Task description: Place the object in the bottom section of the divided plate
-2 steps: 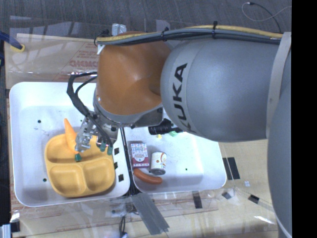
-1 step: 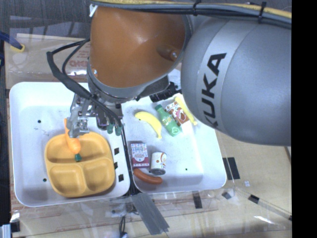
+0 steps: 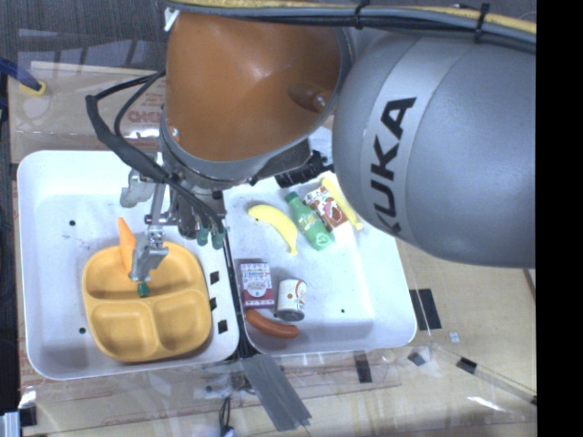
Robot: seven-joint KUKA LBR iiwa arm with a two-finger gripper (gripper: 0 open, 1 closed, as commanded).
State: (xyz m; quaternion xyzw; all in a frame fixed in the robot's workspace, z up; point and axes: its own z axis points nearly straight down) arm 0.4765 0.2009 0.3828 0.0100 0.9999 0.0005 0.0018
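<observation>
Your divided plate (image 3: 146,312): yellow, rounded-square, three sections, lying flat in left white bin (image 3: 50,244), toward its lower middle. One wide section on far side, two smaller ones on near side. Your object: orange carrot (image 3: 127,239), slim, tapered, lying at plate's upper-left rim, point toward far side, partly over wide section. You can't tell whether it rests in plate or hangs above.

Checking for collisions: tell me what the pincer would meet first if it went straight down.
Probably the yellow divided plate: the pincer hangs over its upper section, beside the orange carrot. Depth is uncertain.
</observation>
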